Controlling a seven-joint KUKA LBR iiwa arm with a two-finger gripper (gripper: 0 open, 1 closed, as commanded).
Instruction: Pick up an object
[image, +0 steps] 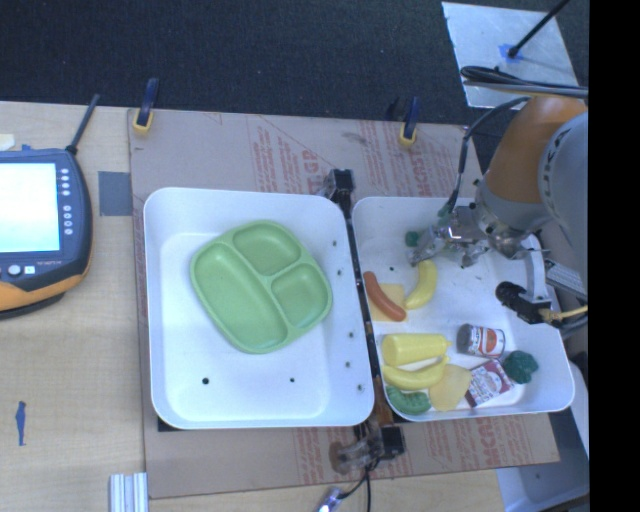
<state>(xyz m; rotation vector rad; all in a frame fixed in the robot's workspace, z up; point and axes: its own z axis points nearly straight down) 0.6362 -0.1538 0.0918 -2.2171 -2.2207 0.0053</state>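
Observation:
My gripper (437, 247) hangs low over the far part of the right bin (455, 410), just above the top end of a small yellow banana (423, 284). A small green piece (411, 238) lies at the gripper's left. Left of the banana lie an orange-red sausage (384, 297) and a yellow wedge (395, 296). Nearer the front sit a yellow block (413, 348), a second banana (412, 375), a small can (483, 340), a red-and-white packet (488, 383), a broccoli piece (520, 366) and a green round item (408, 401).
The left bin (170, 390) holds a green divided plate (261, 286). A tablet device (35, 225) lies on the bench at the far left. Clamps (145, 112) hold the cardboard sheet's far edge. The arm's grey body (545, 170) crowds the right bin's far right corner.

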